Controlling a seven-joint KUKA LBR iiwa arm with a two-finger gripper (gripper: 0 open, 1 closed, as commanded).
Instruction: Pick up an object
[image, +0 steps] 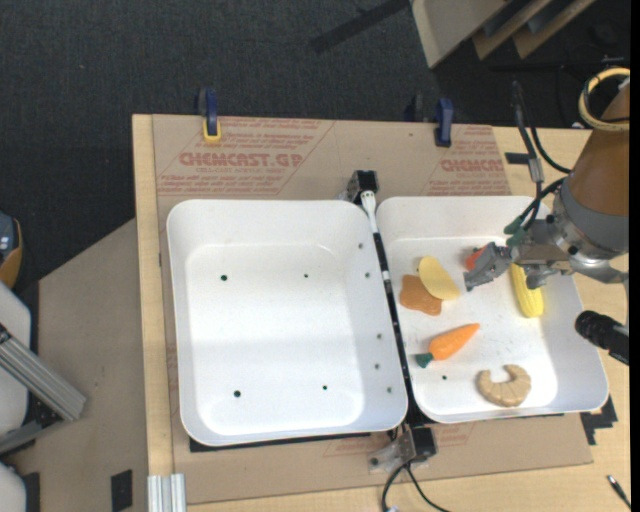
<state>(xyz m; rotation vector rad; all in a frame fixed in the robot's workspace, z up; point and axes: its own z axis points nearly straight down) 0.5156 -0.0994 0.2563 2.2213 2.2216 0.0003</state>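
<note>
In the right bin (560, 400) lie a pale yellow chip-shaped piece (437, 277), an orange-brown piece (420, 296) touching its lower left side, a toy carrot (452, 341), and a tan croissant-like piece (504, 385). A yellow corn cob (527, 292) lies near the right side, partly under the arm. My gripper (483, 266) hangs over the bin's middle right, just right of the pale yellow piece and above the carrot. A small red-orange spot shows at its tip. I see nothing held in it.
The left bin (200, 330) sits beside the right one, with a black divider strip (385, 290) between them. Blue clamps (209, 110) (443, 120) hold the cardboard base at the back. The arm's grey and orange wrist (600, 200) covers the right bin's far right corner.
</note>
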